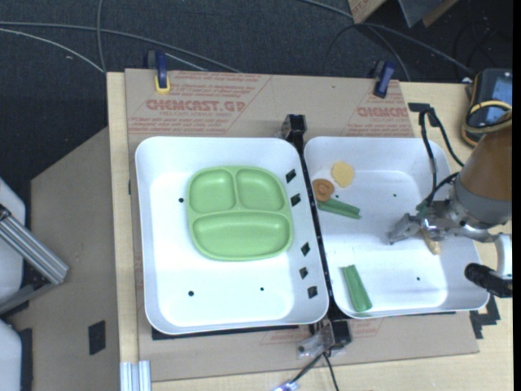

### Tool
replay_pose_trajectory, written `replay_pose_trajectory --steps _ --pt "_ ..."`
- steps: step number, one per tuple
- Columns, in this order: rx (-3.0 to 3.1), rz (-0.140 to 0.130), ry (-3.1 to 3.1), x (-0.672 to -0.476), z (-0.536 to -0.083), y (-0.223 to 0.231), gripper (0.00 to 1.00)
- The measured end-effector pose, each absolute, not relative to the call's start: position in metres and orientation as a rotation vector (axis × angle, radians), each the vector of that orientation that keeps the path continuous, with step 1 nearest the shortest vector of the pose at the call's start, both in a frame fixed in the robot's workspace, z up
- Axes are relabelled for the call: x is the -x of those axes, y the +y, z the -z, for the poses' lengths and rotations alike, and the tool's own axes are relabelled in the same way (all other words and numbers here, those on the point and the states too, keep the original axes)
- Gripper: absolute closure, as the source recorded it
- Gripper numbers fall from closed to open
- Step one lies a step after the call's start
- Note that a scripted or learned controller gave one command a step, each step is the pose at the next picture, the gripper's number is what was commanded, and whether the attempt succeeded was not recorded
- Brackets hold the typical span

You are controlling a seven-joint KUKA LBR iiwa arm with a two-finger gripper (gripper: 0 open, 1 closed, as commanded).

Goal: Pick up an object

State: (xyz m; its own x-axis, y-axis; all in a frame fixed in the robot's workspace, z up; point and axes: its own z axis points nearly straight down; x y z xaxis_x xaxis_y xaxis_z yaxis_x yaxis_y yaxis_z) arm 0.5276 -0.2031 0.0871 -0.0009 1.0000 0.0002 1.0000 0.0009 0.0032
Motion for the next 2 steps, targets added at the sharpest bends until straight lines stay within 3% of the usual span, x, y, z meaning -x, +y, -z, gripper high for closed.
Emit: replay_pose_trajectory --steps 1,2 --pt "-2.215 -0.009 2.218 -0.529 -0.101 -0.203 1.00" --pt "-2.218 -0.003 2.217 -0.529 -0.153 -0.214 1.00"
